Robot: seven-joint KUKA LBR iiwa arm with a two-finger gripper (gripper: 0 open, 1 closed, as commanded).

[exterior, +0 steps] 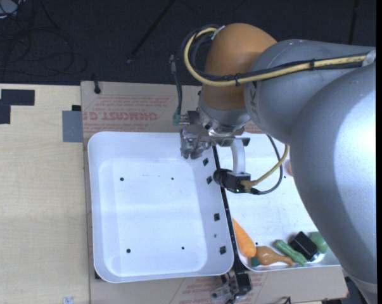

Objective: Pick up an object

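From above, the left bin (152,208) is a shallow white tray with rounded corners and a smooth, faintly glossy floor marked by a few small dark dots — its whole floor lies open. Its right wall runs just beside the right bin (267,201), with a dark seam between them. The grey arm (317,125) covers much of the right bin, leaving free only a strip of floor and the near corner. The end effector (194,145) hangs over the far right corner of the left bin, near the shared wall; whether its fingers are apart or closed I cannot tell. In the right bin's near corner lie an orange carrot-shaped piece (242,236), tapered and matte, a tan lump (270,255) beside it, green sticks (291,251) and a black block (303,244) — clustered against the rim. Pale wood-grain counter (32,195) spreads to the left.
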